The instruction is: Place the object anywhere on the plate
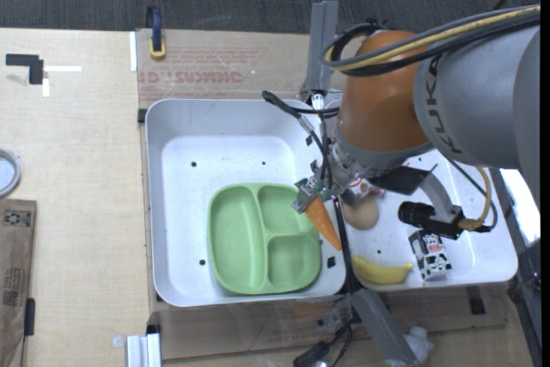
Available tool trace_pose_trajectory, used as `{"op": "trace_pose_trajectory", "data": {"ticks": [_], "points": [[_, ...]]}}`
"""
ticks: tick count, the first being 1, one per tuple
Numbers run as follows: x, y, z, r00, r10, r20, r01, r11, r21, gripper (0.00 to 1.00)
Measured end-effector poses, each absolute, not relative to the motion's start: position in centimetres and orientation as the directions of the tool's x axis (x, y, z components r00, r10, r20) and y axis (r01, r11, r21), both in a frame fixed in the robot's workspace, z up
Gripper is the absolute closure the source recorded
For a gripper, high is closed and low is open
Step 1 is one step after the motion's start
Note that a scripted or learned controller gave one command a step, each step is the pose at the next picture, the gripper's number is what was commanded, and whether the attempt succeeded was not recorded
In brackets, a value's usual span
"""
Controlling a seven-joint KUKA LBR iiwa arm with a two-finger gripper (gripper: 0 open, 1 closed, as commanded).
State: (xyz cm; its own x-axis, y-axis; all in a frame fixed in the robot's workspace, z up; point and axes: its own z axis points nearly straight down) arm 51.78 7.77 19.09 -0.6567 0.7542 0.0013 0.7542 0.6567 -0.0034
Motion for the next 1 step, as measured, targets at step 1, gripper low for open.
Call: {"op": "trace_pose_trajectory", "data": {"ticks": [1], "points": [[51.79,7.75,19.1,-0.656,0.754,0.001,0.754,0.656,-0.003,0.0]]}}
